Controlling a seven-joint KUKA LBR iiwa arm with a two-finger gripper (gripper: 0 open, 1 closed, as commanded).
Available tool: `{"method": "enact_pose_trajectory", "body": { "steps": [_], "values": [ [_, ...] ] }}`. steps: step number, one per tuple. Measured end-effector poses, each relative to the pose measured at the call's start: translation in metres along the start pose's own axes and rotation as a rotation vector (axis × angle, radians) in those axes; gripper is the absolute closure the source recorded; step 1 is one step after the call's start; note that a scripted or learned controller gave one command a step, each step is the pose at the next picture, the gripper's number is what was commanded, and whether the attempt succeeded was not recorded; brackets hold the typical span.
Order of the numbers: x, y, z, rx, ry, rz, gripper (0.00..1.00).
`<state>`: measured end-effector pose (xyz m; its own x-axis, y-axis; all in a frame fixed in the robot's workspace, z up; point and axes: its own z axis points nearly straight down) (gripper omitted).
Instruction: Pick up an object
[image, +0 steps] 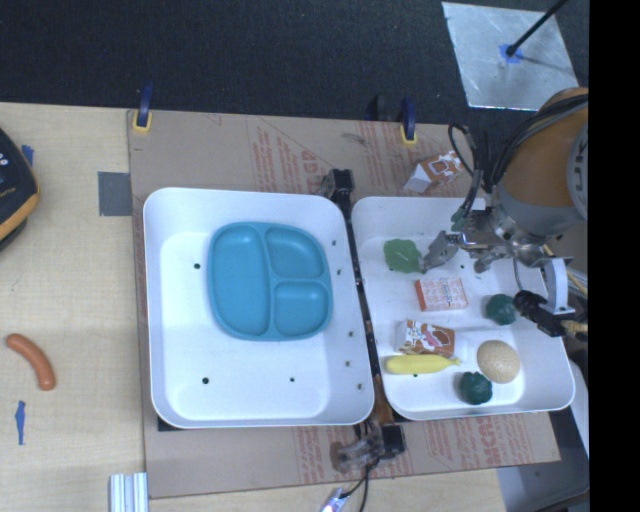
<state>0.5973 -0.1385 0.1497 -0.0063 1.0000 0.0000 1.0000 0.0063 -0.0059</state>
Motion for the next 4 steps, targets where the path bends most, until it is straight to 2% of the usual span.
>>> {"method": "enact_pose_trajectory", "body": {
  "steps": [1, 2, 3, 4],
  "values": [
    [0.014, -0.005, 0.054, -0.009, -0.005, 0.001, 0.00],
    [0.012, -0.004, 0.043, -0.012, -0.007, -0.001, 1.00],
    [0.012, -0.004, 0.043, -0.011, -0.007, -0.001, 0.00],
    [0.039, 0.009, 0.054, -0.014, -0.007, 0.001, 0.00]
  ]
}}
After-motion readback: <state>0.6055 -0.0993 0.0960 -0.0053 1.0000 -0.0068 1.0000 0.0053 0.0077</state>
